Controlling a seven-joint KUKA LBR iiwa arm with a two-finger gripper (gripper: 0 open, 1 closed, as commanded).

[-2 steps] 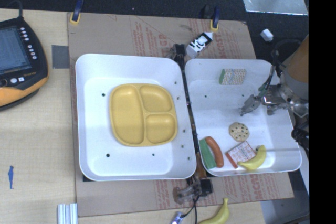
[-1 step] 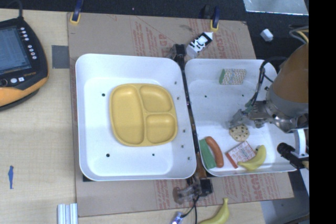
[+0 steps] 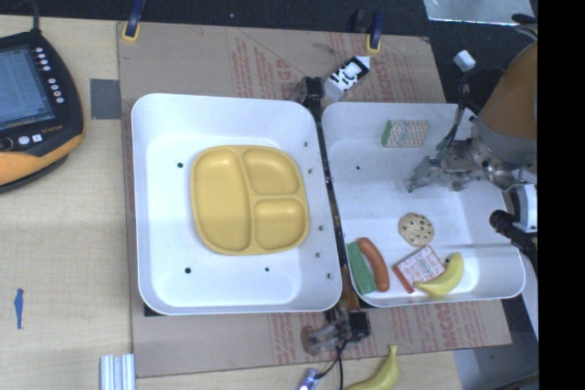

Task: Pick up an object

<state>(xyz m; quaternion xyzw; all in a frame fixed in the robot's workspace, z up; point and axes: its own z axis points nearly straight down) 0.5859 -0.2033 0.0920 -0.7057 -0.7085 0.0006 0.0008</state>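
The right bin (image 3: 358,151) holds several small items. A green-and-white packet (image 3: 405,133) lies at its far side and a round speckled cookie (image 3: 416,229) near the middle. Along the near edge lie a red sausage with a green strip (image 3: 368,266), a red-and-white packet (image 3: 420,267) and a yellow banana (image 3: 443,278). My gripper (image 3: 432,184) hangs over the right bin's middle, between the green packet and the cookie. It is open, its fingers spread, with nothing between them. The grey arm with its orange band (image 3: 512,105) enters from the right.
A yellow divided plate (image 3: 249,198) lies in the left bin (image 3: 160,279). A teach pendant (image 3: 32,105) rests on the bench at far left. Past the bins sits a black-and-white object (image 3: 347,75). A second banana (image 3: 382,371) lies in front of them, and clamps (image 3: 133,18) hold the cardboard.
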